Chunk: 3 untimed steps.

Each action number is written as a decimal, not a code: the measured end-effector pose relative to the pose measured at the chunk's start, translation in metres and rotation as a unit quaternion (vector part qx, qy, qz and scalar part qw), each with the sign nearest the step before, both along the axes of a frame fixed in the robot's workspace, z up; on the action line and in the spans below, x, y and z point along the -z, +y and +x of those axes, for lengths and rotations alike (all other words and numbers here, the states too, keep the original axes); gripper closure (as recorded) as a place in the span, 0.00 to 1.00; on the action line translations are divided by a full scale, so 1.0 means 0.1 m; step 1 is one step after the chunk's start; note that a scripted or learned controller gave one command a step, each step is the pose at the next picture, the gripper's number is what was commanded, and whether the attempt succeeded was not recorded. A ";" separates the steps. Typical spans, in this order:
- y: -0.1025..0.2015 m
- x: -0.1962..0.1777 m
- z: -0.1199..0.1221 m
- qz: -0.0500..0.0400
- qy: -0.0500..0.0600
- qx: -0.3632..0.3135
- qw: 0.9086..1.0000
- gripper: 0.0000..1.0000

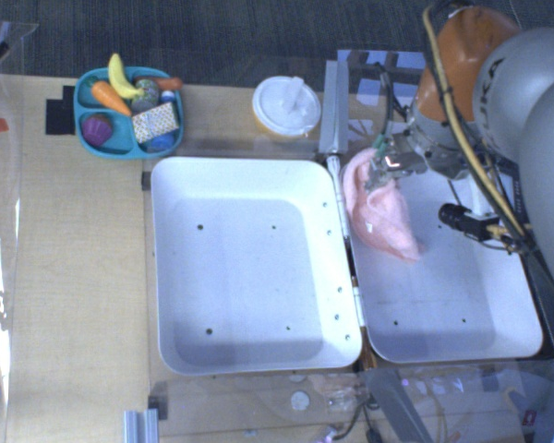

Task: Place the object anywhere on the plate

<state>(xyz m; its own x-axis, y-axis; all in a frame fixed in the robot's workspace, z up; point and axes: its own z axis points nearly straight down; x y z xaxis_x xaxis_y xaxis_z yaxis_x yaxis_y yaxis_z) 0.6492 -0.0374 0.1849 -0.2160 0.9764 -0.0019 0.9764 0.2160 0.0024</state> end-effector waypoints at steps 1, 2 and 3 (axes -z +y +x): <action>0.02 -0.40 0.01 0.000 -0.001 -0.005 1.000 1.00; 0.44 -0.34 -0.14 0.000 0.000 -0.206 0.978 1.00; 0.88 -0.46 -0.36 0.000 -0.001 -0.397 0.918 1.00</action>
<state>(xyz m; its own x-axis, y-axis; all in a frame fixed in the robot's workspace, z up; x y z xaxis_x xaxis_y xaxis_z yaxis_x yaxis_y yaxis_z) 0.6132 0.0510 0.2306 -0.8599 0.5105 -0.0030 0.5105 0.8599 0.0037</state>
